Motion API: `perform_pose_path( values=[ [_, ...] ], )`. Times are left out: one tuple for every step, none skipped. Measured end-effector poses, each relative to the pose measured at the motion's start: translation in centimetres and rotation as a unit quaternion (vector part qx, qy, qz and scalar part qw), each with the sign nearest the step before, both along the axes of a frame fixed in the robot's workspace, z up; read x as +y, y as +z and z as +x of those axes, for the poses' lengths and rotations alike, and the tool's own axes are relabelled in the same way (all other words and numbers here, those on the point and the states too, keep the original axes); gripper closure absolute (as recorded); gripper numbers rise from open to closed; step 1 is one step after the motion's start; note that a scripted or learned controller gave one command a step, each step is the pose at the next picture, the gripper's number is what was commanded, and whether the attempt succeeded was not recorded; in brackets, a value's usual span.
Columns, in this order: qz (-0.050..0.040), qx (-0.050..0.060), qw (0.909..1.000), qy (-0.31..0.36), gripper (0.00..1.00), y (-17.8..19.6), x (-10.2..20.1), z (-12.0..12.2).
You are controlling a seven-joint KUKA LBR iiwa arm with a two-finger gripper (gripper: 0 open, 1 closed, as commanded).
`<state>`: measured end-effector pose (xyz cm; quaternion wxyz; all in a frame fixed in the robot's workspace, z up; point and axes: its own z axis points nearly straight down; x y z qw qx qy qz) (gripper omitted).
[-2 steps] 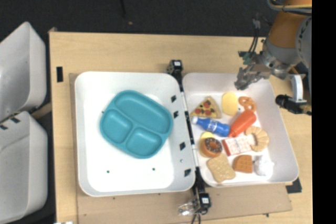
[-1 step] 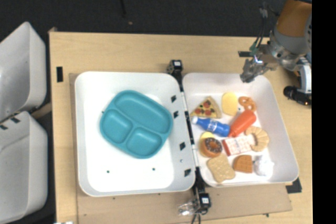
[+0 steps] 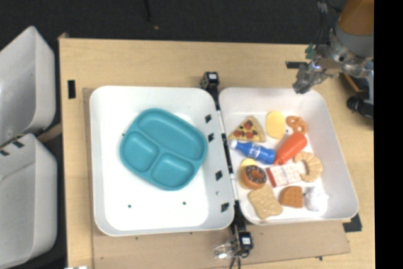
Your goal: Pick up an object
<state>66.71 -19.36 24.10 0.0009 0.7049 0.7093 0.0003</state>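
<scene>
Currently, toy foods — pizza slice (image 3: 248,130), blue bottle (image 3: 254,151), carrot (image 3: 291,147), toast (image 3: 264,202) — are lying untouched in the right bin (image 3: 337,154). Gripper (image 3: 305,83) is hovering over that bin's far rim, carrying nothing, jaw state indiscernible; picking is not yet started.

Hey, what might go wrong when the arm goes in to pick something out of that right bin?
The toys in the right bin lie packed together, so the gripper may nudge neighbours or close on two. The orange carrot rests against the blue bottle, so lifting either could drag the other.
</scene>
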Motion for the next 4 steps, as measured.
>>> perform_pose_path(
  values=[
    [0.001, 0.002, 1.0, 0.0, 1.0, 0.7, 5.3, 0.4],
    [0.0007, 0.002, 1.0, 0.0, 1.0, 0.5, 9.6, -0.4],
    [0.0009, 0.003, 1.0, 0.0, 1.0, -0.7, 14.7, -1.4],
    [0.001, 0.003, 1.0, 0.0, 1.0, -0.4, 20.0, -2.1]
  ],
)
